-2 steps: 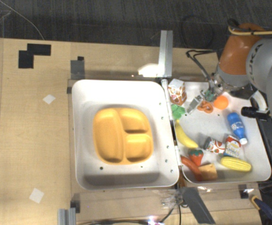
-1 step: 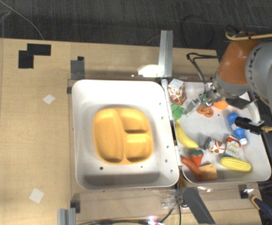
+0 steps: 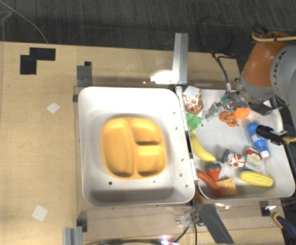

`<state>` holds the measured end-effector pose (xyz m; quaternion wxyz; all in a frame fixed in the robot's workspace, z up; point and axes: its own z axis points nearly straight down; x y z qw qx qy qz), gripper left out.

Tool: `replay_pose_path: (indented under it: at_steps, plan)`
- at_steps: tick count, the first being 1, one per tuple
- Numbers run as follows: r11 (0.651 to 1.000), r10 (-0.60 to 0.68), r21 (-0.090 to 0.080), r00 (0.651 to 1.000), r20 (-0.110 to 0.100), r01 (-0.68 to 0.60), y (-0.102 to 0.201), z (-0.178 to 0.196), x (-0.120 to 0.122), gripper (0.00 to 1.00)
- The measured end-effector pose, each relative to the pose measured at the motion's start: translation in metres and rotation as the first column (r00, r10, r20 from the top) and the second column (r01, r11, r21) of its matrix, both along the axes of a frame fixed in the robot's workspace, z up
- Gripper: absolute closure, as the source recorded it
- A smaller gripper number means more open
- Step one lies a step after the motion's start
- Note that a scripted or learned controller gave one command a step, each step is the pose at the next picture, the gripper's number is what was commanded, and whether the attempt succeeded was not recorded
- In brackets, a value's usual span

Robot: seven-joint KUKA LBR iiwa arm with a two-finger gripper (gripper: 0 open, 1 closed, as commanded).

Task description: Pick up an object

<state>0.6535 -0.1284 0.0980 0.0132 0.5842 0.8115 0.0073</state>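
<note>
My gripper [image 3: 228,105] hangs low at the back of the right bin [image 3: 215,135], with the grey arm and its orange band [image 3: 260,65] reaching in from the right. Directly under and beside it lies a small orange toy [image 3: 241,113] with a reddish piece [image 3: 228,119] next to it. I cannot see anything held. Several other toys lie in this bin: a blue bottle [image 3: 256,137], a yellow corn cob [image 3: 256,178], a banana [image 3: 201,149], a red pepper [image 3: 213,170], a bread piece [image 3: 227,187] and a small can [image 3: 235,160].
A printed carton [image 3: 192,100] and a green toy [image 3: 193,121] sit against the right bin's left wall. The left bin [image 3: 94,116] holds a yellow divided plate [image 3: 133,147]. A metal post [image 3: 180,57] stands behind the bins.
</note>
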Motion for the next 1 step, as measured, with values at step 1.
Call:
replay_pose_path:
  at_steps: [1]
  plan:
    - [1.0,0.016,0.002,1.0,-0.018,-0.016,0.0228,0.0353,0.0186,0.0]
